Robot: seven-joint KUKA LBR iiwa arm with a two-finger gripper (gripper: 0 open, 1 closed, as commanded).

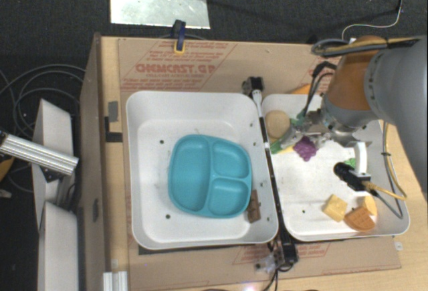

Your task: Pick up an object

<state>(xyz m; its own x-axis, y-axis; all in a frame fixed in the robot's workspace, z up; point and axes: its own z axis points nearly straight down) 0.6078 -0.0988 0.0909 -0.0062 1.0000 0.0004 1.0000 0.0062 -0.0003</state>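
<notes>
I see my tool (309, 130) low in the right bin (314, 219), its grip I cannot tell, purple grapes (305, 148) just beneath it, tan ball (277, 125) beside it leftward, blue plate (209, 176) far left.
</notes>
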